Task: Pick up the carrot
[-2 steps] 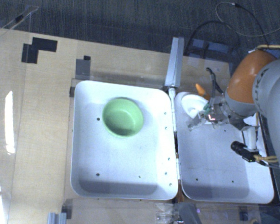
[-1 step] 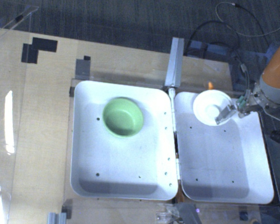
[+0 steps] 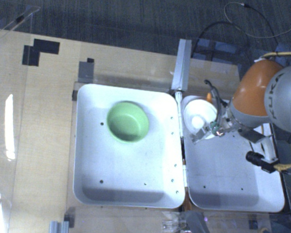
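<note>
Gripper [image 3: 205,133] low over right bin [image 3: 236,186], near its far left corner, just beside white cup [image 3: 199,115]; how it stands, cannot tell. Carrot not seen by me. Green bowl [image 3: 128,121], round, smooth, in left bin [image 3: 123,183]. Bins shallow, white, matte. Bench [image 3: 30,143] pale wood; dark floor [image 3: 120,8] behind.

round green plastic bowl [image 3: 128,121] | two shallow white plastic bins, left [image 3: 123,183] and right [image 3: 231,183] | small round white cup [image 3: 200,113] | grey arm [image 3: 290,96] with orange band | pale wooden bench [image 3: 30,143]
</note>
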Controlling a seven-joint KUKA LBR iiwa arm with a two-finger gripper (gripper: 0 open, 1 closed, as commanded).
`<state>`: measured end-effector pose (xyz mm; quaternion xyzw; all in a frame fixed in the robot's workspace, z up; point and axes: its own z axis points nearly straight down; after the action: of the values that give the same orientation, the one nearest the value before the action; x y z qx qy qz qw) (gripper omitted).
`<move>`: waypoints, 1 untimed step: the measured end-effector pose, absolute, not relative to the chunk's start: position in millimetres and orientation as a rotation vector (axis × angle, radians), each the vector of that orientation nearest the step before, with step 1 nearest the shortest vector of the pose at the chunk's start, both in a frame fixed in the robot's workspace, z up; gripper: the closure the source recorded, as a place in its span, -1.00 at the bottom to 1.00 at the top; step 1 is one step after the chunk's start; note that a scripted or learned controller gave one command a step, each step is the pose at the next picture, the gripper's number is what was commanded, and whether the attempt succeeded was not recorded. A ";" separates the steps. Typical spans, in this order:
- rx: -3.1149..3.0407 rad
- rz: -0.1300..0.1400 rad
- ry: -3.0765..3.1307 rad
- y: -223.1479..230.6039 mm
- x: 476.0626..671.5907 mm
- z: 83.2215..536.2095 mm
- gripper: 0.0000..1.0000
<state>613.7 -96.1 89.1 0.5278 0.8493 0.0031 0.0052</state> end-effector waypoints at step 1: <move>1.707 0.008 2.625 -77.2 659.6 187.8 -1.00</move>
<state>659.6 -77.2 187.8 0.5451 0.8384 0.0025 0.0050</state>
